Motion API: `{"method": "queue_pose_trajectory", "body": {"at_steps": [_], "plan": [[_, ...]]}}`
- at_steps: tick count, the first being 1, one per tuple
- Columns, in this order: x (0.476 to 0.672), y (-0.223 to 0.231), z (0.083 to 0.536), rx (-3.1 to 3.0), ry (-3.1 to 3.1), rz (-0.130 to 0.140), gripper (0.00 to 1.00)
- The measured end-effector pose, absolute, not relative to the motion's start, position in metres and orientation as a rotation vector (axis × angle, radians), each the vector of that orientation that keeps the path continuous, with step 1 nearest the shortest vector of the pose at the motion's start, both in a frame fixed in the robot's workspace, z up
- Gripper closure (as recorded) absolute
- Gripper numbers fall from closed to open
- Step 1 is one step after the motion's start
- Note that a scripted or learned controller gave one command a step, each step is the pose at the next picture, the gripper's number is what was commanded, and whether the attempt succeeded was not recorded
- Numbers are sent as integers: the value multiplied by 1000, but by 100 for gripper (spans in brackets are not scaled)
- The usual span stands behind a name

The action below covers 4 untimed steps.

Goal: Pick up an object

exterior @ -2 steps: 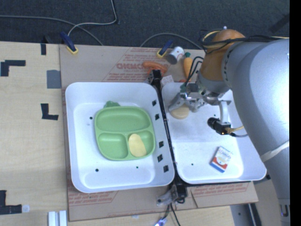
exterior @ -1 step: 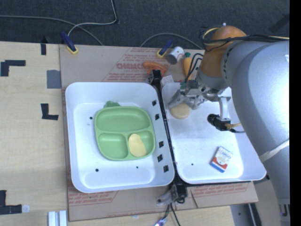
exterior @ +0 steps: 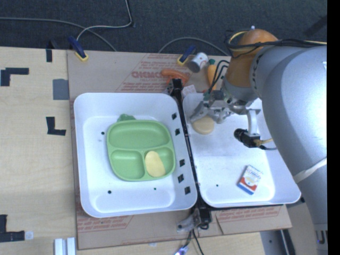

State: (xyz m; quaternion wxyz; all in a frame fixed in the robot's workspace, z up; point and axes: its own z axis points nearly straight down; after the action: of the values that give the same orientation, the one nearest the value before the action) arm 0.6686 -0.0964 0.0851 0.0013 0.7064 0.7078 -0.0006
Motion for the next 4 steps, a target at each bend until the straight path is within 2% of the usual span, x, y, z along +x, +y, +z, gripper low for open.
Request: {"method": "queue_pose_trajectory", "body": {"at_steps": [2,3,4], "plan": [[669,-105,85,2217,2222,-2,0],[671,-105,99,2210,2217,5,100],[669,-105,96,2214,2221,-3,0]]}}
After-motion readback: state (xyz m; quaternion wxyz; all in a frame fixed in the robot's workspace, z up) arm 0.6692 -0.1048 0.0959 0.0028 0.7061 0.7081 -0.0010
